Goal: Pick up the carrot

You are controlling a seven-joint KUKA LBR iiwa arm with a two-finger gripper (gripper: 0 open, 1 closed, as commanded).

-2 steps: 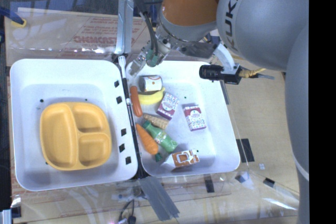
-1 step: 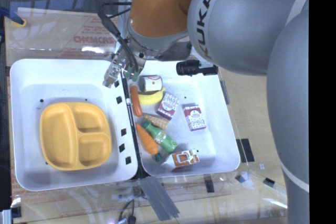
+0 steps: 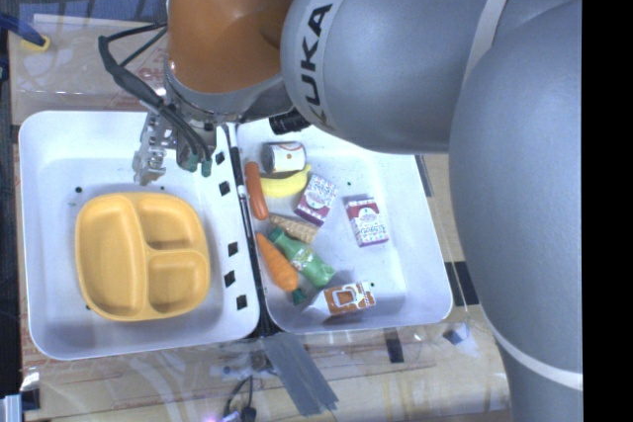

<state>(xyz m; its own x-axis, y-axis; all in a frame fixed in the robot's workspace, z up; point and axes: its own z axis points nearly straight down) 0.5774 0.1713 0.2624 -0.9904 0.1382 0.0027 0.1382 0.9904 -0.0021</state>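
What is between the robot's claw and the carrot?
In the camera view, the divider where both bins meet lies between the gripper and the carrot.

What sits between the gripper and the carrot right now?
The gripper hangs over the left bin, above the yellow tray. The carrot lies in the right bin, so the divider walls lie between. A green bottle touches the carrot's far side.

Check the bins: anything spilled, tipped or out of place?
Nothing spilled. Odd point: the claw hangs over the left bin above the yellow tray, while the carrot lies in the right bin among crowded items.
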